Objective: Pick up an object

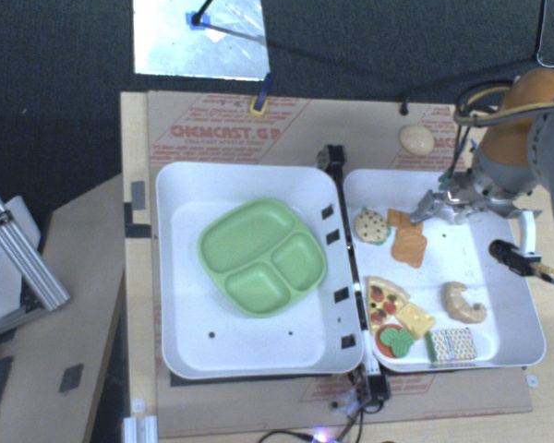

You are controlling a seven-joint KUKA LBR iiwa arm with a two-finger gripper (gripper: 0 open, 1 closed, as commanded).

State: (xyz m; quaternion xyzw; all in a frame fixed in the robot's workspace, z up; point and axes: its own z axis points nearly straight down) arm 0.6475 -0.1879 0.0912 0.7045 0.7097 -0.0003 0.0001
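Over the right bin (522,335), toward twelve o'clock, the pincer (423,212) hangs with fingers slightly apart, clamping nothing. At its seven o'clock, just beside, lies an orange toast piece (409,245); a cookie (371,226) sits at nine o'clock.

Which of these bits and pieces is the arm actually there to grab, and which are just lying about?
For the job, in the right bin:
- end effector
- round chocolate-chip cookie
- flat orange toast-like piece
- pizza slice
- yellow cheese wedge
- tan croissant

Lying about:
- green divided plastic tray in the left bin
- beige egg-shaped lump on the cardboard behind the bins
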